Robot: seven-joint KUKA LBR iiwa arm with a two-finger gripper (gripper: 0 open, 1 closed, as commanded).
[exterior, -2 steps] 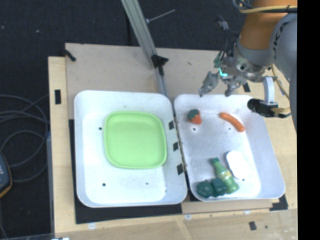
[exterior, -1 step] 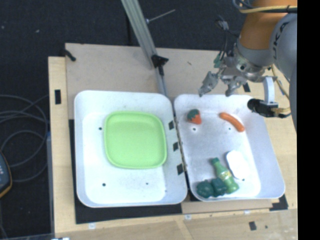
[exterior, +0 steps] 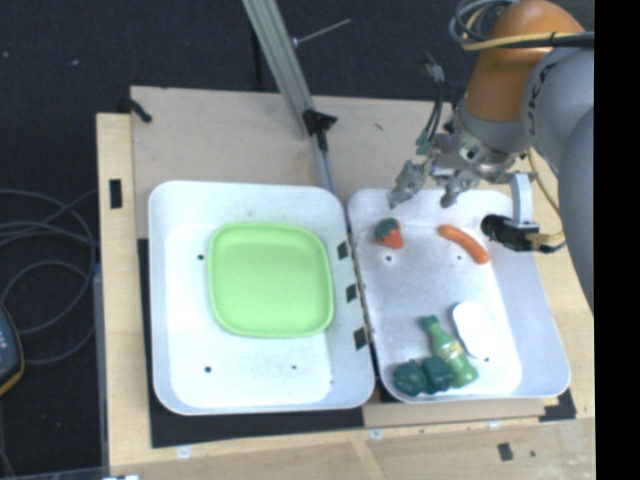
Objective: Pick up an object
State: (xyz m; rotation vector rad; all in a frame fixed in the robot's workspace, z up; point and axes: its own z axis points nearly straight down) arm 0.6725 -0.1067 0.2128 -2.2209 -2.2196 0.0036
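Observation:
My gripper (exterior: 428, 189) hangs above the far edge of the right bin (exterior: 520, 298), fingers spread open with nothing between them. Just below its left finger lies a small orange and green piece (exterior: 388, 233). An orange sausage-shaped toy (exterior: 466, 243) lies to the right of that, below the right finger. Near the bin's front sit a green bottle (exterior: 447, 349), a dark green lump (exterior: 421, 376) and a white oval object (exterior: 472, 329).
The left bin (exterior: 180, 298) holds a light green square plate (exterior: 270, 279). A grey metal pole (exterior: 283, 63) slants up from the back between the bins. Cables lie on the dark floor at far left.

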